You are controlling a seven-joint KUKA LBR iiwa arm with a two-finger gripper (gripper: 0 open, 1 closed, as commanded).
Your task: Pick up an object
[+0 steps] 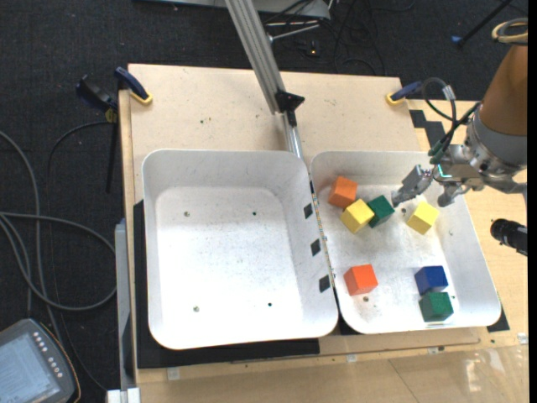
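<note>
Hovering over the right bin [482, 296], the fingers [409, 185] stand spread apart, grasping nothing. A yellow cube [422, 217] lies just below them.

Grey arm [495, 145], orange band, metallic end effector [430, 188]

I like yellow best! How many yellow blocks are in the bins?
2, both in the right bin: one yellow block touching the dark green block, the other yellow block further right, below the hand. None looks hidden.
</note>
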